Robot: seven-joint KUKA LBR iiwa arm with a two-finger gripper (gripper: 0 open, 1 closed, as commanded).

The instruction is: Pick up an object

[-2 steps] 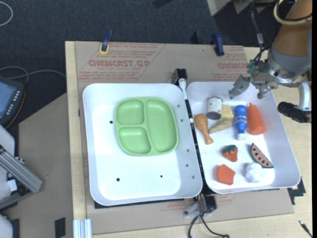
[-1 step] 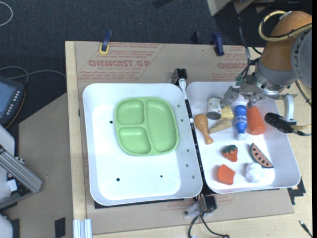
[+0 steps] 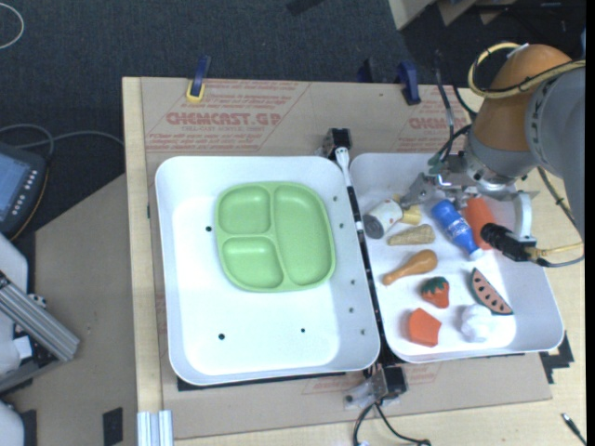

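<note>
One pick candidate: blue bottle (image 3: 455, 225) just below the gripper (image 3: 462, 186), long axis diagonal toward the watermelon slice (image 3: 490, 292); can't tell the gripper's state.

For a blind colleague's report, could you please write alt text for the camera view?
A grey robot arm reaches from the right over the right white bin, which holds toy foods: a blue bottle, drumstick, strawberry and watermelon slice. The left white bin holds a green divided plate.
</note>
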